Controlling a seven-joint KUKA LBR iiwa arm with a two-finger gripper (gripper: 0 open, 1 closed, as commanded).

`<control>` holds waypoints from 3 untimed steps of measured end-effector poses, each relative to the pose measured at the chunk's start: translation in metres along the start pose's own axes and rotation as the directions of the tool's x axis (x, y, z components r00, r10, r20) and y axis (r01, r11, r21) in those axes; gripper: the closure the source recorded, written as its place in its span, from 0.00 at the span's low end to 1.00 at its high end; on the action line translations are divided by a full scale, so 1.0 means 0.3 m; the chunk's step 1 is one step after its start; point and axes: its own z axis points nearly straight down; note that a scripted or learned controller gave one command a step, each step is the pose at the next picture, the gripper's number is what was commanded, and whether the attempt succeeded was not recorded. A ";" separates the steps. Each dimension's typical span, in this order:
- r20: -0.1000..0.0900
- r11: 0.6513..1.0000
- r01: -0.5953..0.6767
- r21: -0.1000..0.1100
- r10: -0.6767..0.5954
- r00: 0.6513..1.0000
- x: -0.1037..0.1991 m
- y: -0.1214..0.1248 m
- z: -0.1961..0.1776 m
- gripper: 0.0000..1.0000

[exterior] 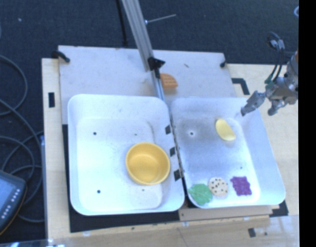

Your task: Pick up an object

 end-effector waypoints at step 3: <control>0.000 1.000 -0.004 0.006 0.004 1.000 -0.022 -0.019 0.340 0.00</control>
